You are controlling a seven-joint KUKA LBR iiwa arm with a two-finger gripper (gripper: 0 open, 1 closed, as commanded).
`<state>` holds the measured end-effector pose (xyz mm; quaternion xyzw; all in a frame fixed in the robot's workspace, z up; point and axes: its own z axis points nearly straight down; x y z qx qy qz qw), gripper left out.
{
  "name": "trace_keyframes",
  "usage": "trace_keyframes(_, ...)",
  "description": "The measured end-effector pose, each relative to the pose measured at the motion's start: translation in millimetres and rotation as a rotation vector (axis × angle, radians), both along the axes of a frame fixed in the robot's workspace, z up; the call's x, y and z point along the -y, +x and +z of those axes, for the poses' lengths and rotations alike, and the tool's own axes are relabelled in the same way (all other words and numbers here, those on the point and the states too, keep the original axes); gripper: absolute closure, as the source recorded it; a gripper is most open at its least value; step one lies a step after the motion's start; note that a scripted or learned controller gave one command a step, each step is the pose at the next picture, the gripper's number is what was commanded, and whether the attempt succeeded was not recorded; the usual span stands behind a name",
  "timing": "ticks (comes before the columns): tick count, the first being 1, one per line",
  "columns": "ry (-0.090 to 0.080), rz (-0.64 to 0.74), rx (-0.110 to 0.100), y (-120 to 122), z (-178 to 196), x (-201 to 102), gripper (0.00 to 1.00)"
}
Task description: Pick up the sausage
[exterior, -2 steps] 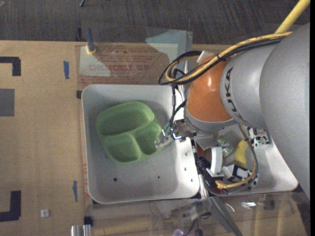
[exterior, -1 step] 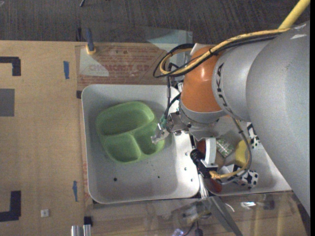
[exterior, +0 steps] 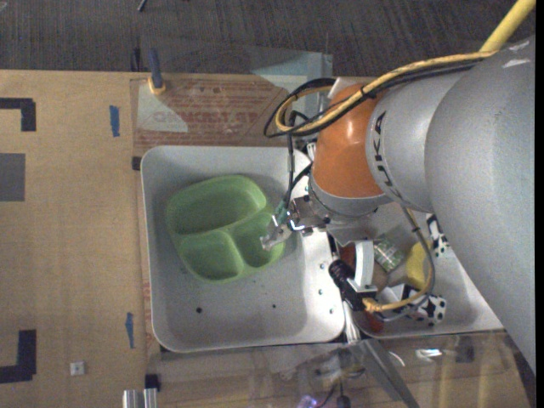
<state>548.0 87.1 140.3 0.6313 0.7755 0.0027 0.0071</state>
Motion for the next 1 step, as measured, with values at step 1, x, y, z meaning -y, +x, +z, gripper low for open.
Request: trace_keyframes(1,-0.012,-0.014,0.014,-3.6,-2.6,-6.4,0.00)
